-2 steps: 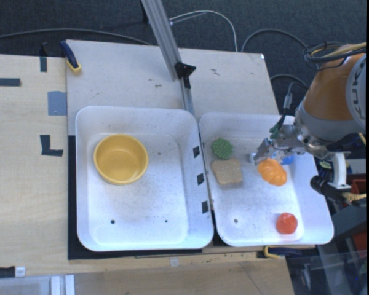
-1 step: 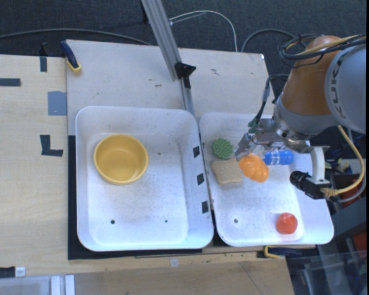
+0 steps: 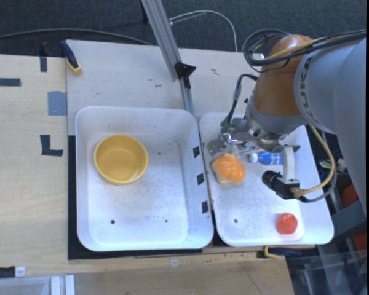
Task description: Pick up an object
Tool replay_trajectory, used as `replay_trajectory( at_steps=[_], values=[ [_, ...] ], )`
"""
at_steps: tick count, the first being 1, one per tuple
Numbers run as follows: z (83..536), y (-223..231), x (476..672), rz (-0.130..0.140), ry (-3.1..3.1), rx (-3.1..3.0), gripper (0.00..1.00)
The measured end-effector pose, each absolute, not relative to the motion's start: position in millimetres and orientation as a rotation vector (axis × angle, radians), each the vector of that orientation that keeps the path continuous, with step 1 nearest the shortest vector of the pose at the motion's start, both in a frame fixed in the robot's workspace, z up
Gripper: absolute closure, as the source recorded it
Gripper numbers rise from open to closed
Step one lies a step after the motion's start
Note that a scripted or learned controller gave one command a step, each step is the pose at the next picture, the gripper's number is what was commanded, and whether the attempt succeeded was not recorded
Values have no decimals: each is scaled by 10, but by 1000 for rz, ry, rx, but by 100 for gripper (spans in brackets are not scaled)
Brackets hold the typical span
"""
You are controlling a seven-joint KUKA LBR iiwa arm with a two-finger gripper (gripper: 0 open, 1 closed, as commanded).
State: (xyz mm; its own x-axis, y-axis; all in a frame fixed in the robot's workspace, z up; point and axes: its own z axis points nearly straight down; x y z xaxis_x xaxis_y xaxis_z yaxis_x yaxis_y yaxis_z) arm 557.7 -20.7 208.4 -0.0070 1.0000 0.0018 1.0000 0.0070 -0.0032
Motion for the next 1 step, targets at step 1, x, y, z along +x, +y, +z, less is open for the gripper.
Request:
replay_trajectory(
  at_steps=[1],
  values=[
    [2031,269,5667,1,-2226,-2213,100]
  ],
)
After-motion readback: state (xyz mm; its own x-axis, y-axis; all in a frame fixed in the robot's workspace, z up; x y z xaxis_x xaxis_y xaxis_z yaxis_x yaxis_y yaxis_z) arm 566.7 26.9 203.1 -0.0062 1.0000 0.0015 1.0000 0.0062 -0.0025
